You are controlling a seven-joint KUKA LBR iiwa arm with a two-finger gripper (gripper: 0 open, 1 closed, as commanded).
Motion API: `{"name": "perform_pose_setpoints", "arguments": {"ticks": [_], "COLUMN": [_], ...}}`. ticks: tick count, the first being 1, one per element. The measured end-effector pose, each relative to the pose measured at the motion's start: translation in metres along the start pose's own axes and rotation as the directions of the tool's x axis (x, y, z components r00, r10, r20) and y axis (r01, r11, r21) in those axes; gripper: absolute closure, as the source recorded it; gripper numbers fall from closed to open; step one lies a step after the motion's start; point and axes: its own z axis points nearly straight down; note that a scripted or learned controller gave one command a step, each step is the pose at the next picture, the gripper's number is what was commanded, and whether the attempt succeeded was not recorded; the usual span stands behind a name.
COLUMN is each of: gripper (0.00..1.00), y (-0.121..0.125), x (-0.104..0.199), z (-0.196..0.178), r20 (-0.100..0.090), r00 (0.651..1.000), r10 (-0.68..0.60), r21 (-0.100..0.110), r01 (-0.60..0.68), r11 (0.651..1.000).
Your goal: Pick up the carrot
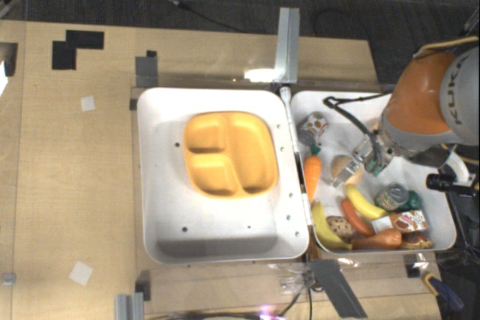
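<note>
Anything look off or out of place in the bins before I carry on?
Nothing spilled or damaged. The carrot lies tight against the right bin's left wall, apart from the toy food heap. The yellow plate sits slightly askew in the left bin.

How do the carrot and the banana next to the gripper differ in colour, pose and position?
The carrot is orange; the banana is yellow. The carrot lies roughly upright in the view, the banana slants diagonally. The carrot hugs the right bin's left wall; the banana lies mid-bin, below the gripper. Both lie in that bin.
</note>
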Motion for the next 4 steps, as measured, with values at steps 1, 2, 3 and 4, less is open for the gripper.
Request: {"name": "perform_pose_setpoints", "arguments": {"ticks": [1,2,3,4], "gripper": [1.0,1.0,1.0,1.0], "y": [0.003,0.059,0.037,0.04], "x": [-0.002,0.052,0.102,0.101], "z": [-0.013,-0.098,-0.096,-0.108], "r20": [0.008,0.0,-0.004,0.003], "r00": [1.0,0.993,0.978,0.978], "r10": [-0.005,0.117,-0.207,-0.21], "r21": [-0.006,-0.004,0.0,-0.004], "r01": [0.005,-0.117,0.207,0.21], "r11": [1.0,0.993,0.978,0.978]}}
